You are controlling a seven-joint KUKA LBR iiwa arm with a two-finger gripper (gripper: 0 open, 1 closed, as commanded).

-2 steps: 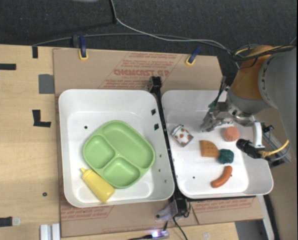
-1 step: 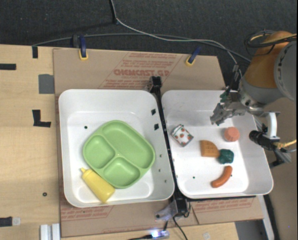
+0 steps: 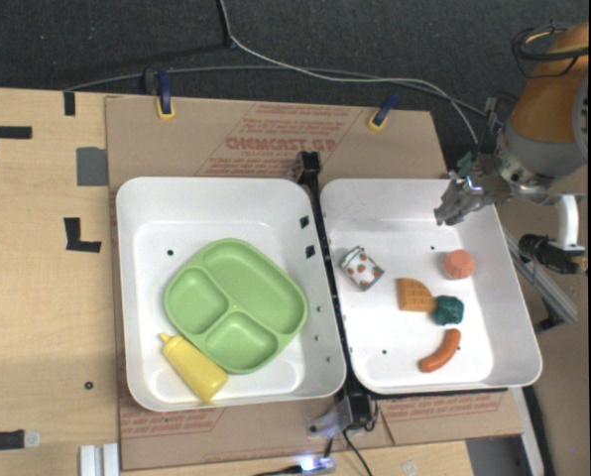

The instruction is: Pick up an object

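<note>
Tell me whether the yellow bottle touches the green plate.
Touching: the camera view shows the yellow bottle lying against the green plate, at its lower left rim.

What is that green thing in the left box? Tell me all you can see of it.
The green plate looks like moulded plastic, pale lime, with rounded corners and three sunken compartments: two smaller ones and one larger. It lies flat, turned at an angle, near the middle of the left bin. Nothing lies in its compartments. A yellow bottle lies on its side at the plate's lower left edge, seemingly touching it.
</note>
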